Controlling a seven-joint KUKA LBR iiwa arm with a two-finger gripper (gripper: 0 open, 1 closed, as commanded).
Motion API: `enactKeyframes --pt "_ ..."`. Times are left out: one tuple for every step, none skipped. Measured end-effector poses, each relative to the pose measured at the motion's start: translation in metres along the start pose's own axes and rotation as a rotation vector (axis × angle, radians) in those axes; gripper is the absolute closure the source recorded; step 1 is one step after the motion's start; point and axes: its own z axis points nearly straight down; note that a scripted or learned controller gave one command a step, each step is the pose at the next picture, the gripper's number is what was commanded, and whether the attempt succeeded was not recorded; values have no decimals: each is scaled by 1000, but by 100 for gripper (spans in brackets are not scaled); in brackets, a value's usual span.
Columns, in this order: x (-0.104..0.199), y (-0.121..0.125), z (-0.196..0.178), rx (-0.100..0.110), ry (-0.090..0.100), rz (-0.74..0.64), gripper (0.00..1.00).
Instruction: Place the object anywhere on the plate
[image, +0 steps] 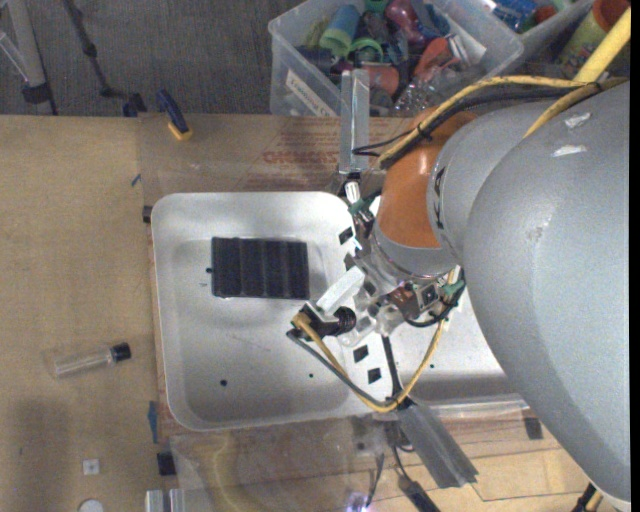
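Note:
A black ribbed rectangular plate (260, 268) lies flat in the upper middle of the left white bin (190, 390). My gripper (371, 352) hangs over the bin's right edge, a short way right of and below the plate, under the orange band of the wrist. The arm hides most of the gripper and what is beneath it. I see nothing resting on the plate, and nothing is visible held at the gripper.
A clear tub of colourful toys (400, 45) stands at the back. A small clear vial with a black cap (88, 358) lies on the bench to the left of the bin. A blue clamp (176, 118) sits at the bench's far edge.

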Motion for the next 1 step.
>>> enactKeyframes --pt "66 0 66 -3 4 193 100"
